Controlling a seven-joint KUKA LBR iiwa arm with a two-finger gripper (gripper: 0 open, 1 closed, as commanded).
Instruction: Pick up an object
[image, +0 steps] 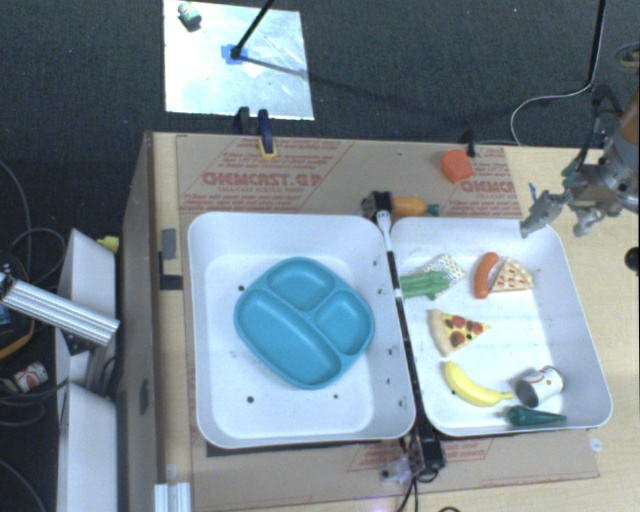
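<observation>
My claw (560, 212) hangs spread wide and empty above the far right corner of the right bin (590, 375), approach not yet begun.

The sausage (484, 274) looks like my nearest target: it lies near the bin's far side, just beside a pizza slice (513, 277), long axis running near-to-far. I judge I must come down over it, fingers across that axis.

I am working in a robotics lab. The bench (300, 165) is a board stamped with a maker's name, standing on dark carpet (80, 90). Loose cables (25, 250) trail along the floor, an aluminium bar (60, 308) juts in, and toy food (470, 385) fills a white bin (580, 350).
</observation>
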